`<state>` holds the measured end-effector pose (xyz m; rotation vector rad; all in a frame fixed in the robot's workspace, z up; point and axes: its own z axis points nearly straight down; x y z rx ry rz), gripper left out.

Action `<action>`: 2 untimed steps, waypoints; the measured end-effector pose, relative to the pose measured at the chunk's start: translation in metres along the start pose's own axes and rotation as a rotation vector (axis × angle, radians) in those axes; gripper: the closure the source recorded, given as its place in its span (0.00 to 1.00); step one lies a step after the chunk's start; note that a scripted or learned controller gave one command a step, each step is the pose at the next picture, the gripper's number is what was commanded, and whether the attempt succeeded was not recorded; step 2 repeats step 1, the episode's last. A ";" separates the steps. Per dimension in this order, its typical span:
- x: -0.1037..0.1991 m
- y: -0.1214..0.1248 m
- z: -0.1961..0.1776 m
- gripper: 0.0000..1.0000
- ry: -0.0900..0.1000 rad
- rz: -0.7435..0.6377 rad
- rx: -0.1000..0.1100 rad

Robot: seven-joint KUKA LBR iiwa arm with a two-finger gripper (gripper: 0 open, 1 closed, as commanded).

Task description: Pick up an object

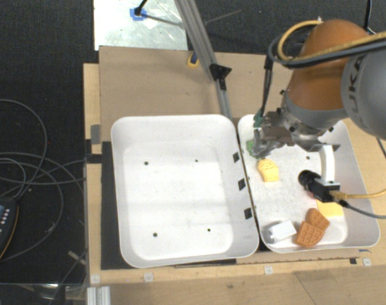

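Note:
My gripper [261, 143] hangs low over the far left corner of the right bin [361, 234], below the grey wrist and orange band. A small green thing [250, 147] shows right at the gripper's left side, partly hidden by it; whether it is held is unclear. A yellow wedge-like piece [268, 170] lies just in front of the gripper. Near the bin's front edge lie a small white block [282, 231], an orange waffle-shaped piece [311, 228] and a pale yellow block [331, 210].
The left bin [180, 189] sits beside the right one, their rims meeting at black clips [241, 183]. A grey pole [202, 37] slants across the back of the bench. Cables lie on the dark floor at the left.

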<state>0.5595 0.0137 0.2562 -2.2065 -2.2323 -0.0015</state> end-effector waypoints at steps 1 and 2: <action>0.046 -0.007 0.002 1.00 0.000 0.001 -0.001; 0.046 -0.007 0.002 1.00 0.000 0.001 -0.001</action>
